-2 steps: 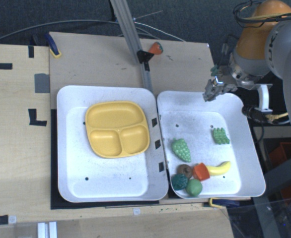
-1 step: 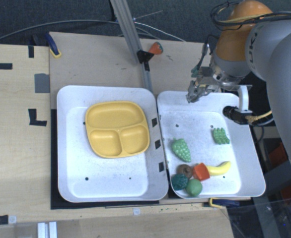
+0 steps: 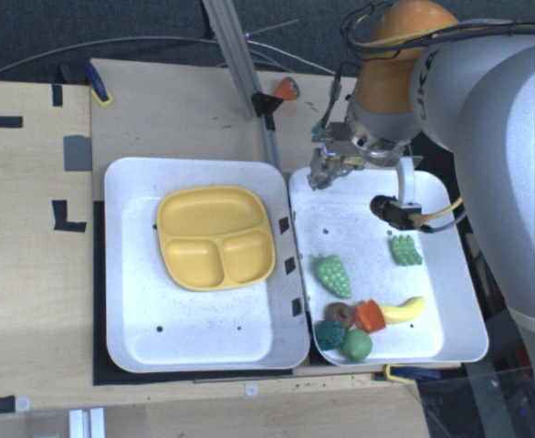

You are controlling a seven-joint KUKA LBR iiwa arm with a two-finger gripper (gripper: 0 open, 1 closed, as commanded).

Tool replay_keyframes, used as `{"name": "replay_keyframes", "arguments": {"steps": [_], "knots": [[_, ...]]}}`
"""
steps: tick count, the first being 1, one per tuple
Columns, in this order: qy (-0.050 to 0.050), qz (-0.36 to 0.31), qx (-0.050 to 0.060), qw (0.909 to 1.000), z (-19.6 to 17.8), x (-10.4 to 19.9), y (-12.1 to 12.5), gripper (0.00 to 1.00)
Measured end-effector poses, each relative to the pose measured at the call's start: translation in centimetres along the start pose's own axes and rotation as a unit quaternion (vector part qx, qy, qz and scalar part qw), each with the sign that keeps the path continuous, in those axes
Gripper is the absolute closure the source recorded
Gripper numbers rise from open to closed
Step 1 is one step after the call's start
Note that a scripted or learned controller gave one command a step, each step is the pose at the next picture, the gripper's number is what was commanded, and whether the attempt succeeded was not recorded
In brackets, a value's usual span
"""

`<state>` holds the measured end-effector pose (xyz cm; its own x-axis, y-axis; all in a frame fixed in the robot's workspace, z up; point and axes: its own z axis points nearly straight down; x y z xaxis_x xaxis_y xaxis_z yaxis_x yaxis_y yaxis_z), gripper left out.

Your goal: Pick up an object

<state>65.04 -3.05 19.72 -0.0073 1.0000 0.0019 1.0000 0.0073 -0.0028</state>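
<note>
Nearest to the camera, along the near rim of the right shallow white bin (image 3: 459, 336), a group of small toy items is lying close together: a dark teal bumpy ball (image 3: 330, 335), a round green ball (image 3: 357, 345), a brown ring-shaped piece (image 3: 341, 314), an orange-red block (image 3: 370, 317) and a yellow plastic banana (image 3: 403, 310). These five are touching or almost touching, so little open room is remaining at that near edge. A little farther, a light green bunch of toy grapes (image 3: 333, 276) is lying near the left wall of this bin, and a small green ridged piece (image 3: 405, 250) is lying apart from it toward the right wall. The middle and far part of the bin floor is staying bare between them.

The left shallow white bin (image 3: 131, 336) is holding a yellow plastic plate with three compartments (image 3: 216, 236), which is sitting in its far half; the near half is open.

Both bins are resting on a light wooden bench (image 3: 30, 272) with black tape marks.

At the far edge of the right bin, the two-finger gripper (image 3: 322, 173) is hanging over the far left corner, well apart from all the toys. Nothing is showing between its tips, and I cannot tell how widely it is spread.
</note>
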Motion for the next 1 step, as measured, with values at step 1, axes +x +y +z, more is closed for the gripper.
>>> {"name": "replay_keyframes", "arguments": {"steps": [1], "knots": [[0.000,-0.001,-0.001,1.0000,-1.50,6.26,0.27,1.00]]}}
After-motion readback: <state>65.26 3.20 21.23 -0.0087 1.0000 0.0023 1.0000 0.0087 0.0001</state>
